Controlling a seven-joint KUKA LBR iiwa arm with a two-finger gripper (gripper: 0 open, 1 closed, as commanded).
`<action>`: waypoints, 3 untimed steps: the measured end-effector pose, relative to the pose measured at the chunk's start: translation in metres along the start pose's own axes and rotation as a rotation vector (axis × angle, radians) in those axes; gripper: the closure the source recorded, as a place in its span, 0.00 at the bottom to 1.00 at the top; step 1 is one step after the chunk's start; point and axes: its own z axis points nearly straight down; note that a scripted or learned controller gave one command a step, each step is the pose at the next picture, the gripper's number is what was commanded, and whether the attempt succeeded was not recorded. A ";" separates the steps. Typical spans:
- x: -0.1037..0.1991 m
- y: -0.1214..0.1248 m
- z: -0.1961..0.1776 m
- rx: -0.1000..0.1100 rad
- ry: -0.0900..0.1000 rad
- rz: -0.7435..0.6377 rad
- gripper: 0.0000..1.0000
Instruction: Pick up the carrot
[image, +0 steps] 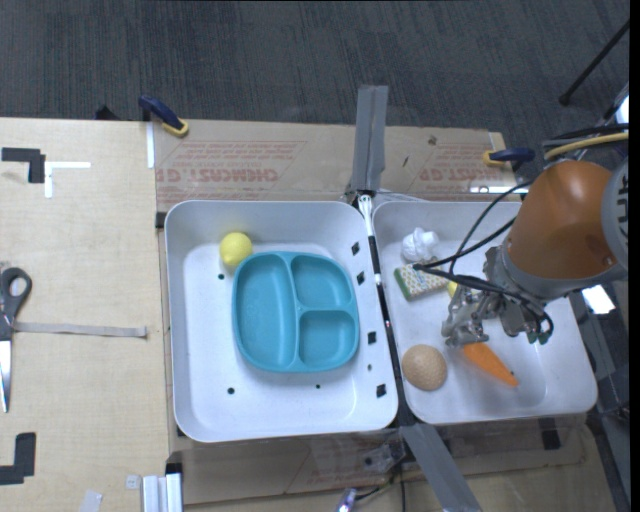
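Note:
The orange carrot (492, 363) lies in the right bin (560, 395), near its front, pointing toward the front right. My gripper (466, 328) hangs over the right bin's middle, directly above and touching or nearly touching the carrot's thick left end. The arm's orange band and cables hide the bin floor behind it.
A tan round object (424, 367) sits just left of the carrot. A white crumpled item (420, 243) and a green speckled block (419, 282) lie further back. The left bin (190, 330) holds a blue divided plate (296, 311) and a yellow ball (236, 248).

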 end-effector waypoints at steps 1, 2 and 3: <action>0.049 -0.015 0.010 -0.002 0.005 -0.149 1.00; -0.016 -0.057 -0.117 -0.002 0.002 -0.209 1.00; -0.016 -0.057 -0.117 -0.002 0.002 -0.209 0.00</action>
